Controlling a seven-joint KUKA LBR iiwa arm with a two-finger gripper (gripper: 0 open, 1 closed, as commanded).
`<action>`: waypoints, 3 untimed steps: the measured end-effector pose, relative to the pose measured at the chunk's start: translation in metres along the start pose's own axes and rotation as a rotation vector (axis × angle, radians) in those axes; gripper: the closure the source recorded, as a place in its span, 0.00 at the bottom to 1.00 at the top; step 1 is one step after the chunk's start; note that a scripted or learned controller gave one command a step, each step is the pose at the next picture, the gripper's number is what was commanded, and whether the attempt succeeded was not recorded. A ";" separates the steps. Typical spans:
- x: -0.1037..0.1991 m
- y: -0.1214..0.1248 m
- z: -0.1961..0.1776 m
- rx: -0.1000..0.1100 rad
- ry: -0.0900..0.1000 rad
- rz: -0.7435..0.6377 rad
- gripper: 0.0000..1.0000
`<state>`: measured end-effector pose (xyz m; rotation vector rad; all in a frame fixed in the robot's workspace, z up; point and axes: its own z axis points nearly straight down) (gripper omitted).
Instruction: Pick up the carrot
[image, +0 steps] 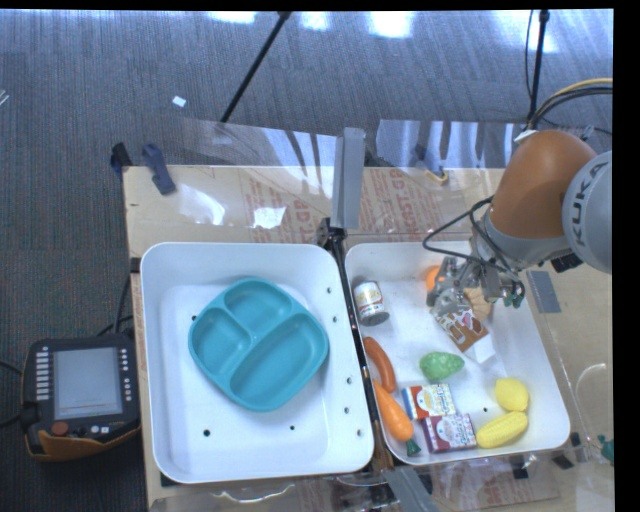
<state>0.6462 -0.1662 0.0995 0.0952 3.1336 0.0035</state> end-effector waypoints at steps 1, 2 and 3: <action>0.042 0.037 0.012 -0.001 0.006 -0.319 1.00; 0.038 0.037 0.007 0.002 -0.009 -0.318 0.00; -0.001 -0.009 0.010 0.001 0.002 -0.121 0.00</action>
